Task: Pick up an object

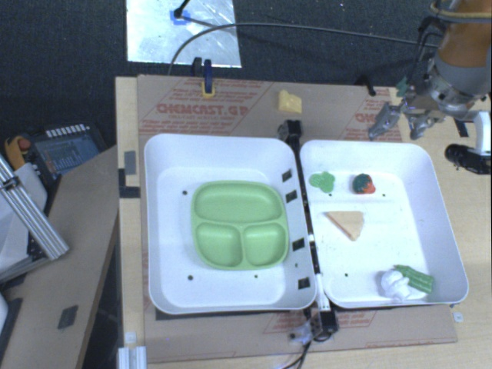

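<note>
The claw (400, 121) hangs above the far edge of the right bin (442, 206), its two fingers spread wide with nothing between them. To my eye this is the approach, before any descent. Just below and inward of it lie a red-and-green strawberry toy (363, 184), a green leafy piece (322, 181) and a tan wedge (346, 223). Next it must settle over one and drop.

Bench (92, 206) with brown board (231, 106), 2 white bins (165, 160) side by side.
</note>
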`<state>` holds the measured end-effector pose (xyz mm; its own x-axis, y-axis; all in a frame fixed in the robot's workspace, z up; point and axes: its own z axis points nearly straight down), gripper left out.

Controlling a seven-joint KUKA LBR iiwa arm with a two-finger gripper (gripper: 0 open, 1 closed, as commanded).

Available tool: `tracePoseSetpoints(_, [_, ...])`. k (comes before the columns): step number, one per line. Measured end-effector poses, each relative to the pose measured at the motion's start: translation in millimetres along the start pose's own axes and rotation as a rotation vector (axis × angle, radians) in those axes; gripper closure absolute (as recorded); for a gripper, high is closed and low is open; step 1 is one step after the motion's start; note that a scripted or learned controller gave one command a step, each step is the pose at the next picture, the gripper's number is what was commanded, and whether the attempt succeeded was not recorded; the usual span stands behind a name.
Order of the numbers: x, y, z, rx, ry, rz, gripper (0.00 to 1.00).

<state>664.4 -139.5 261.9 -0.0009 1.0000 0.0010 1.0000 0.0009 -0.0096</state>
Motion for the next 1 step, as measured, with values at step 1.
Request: tracePoseSetpoints(1, [0.4, 1.9, -7.6, -0.011, -0.002, -0.002, 0.00])
